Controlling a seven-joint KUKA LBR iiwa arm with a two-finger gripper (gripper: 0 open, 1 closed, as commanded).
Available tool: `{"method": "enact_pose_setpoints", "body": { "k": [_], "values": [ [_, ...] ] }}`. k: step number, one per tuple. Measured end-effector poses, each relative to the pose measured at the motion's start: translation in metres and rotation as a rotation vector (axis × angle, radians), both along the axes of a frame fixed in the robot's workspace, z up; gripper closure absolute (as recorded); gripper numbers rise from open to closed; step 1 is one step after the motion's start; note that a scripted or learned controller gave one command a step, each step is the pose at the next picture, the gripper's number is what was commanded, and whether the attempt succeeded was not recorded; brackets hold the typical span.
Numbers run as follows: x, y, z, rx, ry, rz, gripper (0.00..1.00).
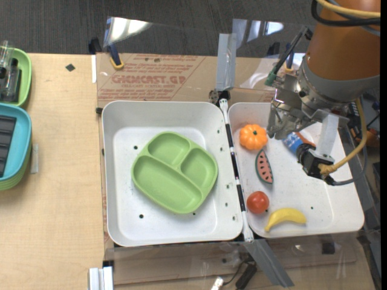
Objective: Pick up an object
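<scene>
Pick not yet made, as far as the view shows. Gripper (279, 128) hangs low over the far corner of the right bin (344, 219); nothing visible between it and any object, and whether it is clenched or released I cannot tell — the wrist hardware hides that.

Candidates, placed from the gripper:
- orange pumpkin (253, 136) just beside it, toward the left bin.
- watermelon slice (264, 167) a little nearer the camera than the pumpkin.
- red tomato (257, 202) further toward the near edge.
- yellow banana (286, 217) furthest, close to the near rim.

All four lie on the bin floor, apart from one another. The pumpkin looks the likeliest target.

Left bin (115, 162) holds a green divided plate (175, 172), well apart from the gripper.

Remaining: close on something, lift clear.

Writing — cardboard sheet (158, 77) behind the bins carries red print, roughly "GIGACAST"; smaller lines illegible.
</scene>
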State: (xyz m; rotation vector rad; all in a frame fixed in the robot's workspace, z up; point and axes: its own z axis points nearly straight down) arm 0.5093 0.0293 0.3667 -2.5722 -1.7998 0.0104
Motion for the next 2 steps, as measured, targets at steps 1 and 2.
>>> {"method": "enact_pose_setpoints", "body": {
  "k": [1,2],
  "values": [
    [-0.032,0.079,-0.054,-0.002,0.000,-0.187,1.00],
    [-0.031,0.170,0.024,-0.002,-0.002,-0.089,1.00]
  ]
}}
